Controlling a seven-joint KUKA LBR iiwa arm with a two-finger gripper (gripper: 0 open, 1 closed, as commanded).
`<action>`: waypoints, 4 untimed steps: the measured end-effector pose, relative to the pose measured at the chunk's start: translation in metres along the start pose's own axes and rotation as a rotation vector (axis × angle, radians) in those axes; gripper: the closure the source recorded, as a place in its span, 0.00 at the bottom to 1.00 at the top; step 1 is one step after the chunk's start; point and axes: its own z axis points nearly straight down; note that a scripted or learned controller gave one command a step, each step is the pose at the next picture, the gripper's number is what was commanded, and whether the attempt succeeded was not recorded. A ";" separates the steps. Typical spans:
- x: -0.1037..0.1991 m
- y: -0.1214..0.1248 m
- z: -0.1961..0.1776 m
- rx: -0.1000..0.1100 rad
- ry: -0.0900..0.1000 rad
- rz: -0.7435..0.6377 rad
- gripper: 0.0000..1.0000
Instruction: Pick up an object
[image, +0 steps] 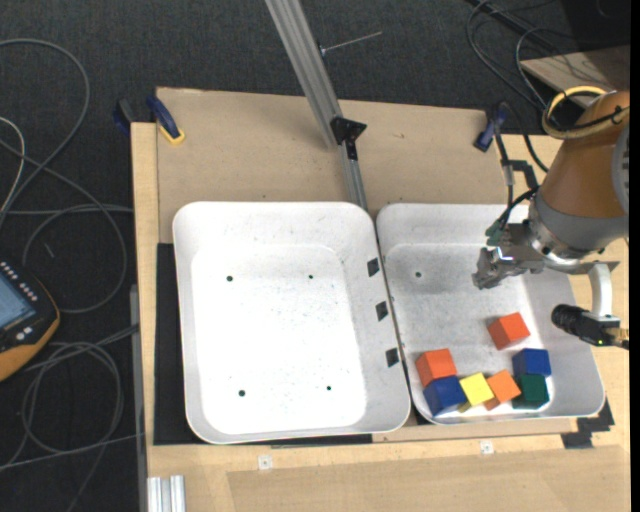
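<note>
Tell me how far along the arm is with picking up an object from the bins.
Done: the gripper has reached over the right bin. In hand: nothing shows between its fingers, and it sits above bare bin floor. Left: choosing and grasping a block. The lone orange block lies just below the gripper, apart from the cluster of orange, blue, yellow and green blocks at the bin's near edge.

- The arm (585, 195) has a big orange band and a grey part under it.
- Black cables (520, 190) run down its side.
- The gripper (492, 272) is small and grey.
</note>
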 end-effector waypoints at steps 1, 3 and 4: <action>0.000 -0.004 -0.062 -0.001 0.000 0.000 1.00; 0.047 -0.006 -0.118 0.008 0.004 -0.004 1.00; 0.098 -0.009 -0.098 0.011 0.005 -0.004 1.00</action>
